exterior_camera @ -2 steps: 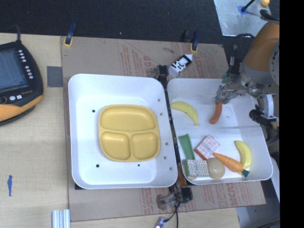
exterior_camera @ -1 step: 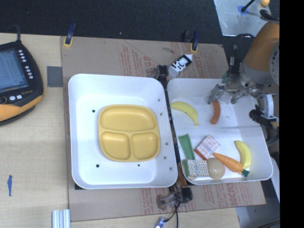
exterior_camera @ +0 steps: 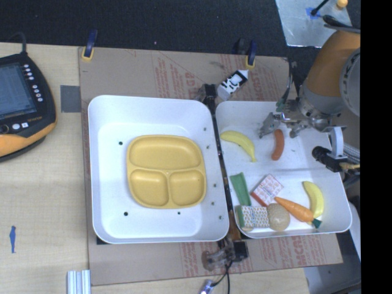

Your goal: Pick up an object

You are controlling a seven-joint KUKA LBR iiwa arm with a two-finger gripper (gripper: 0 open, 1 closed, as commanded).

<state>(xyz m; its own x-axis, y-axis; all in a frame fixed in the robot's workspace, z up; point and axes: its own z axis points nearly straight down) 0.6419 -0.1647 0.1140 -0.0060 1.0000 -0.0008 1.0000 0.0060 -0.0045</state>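
Note:
My gripper (exterior_camera: 280,126) hangs over the back of the right bin (exterior_camera: 260,112), its fingers spread open. The upper end of a red-orange sausage (exterior_camera: 277,146) lies just below the gap between the fingers, and the sausage rests on the bin floor. A yellow banana (exterior_camera: 239,144) lies left of the sausage. Toward the front of the bin are a green stick (exterior_camera: 240,188), a red-and-white packet (exterior_camera: 267,190), a carrot (exterior_camera: 294,209), a second banana (exterior_camera: 314,198), a beige round item (exterior_camera: 278,218) and a small patterned pack (exterior_camera: 253,216).
The left bin (exterior_camera: 104,164) holds a yellow divided plate (exterior_camera: 166,170). A teach pendant (exterior_camera: 21,106) lies at the far left of the bench. The arm (exterior_camera: 331,72) comes in from the right over the right bin's back corner.

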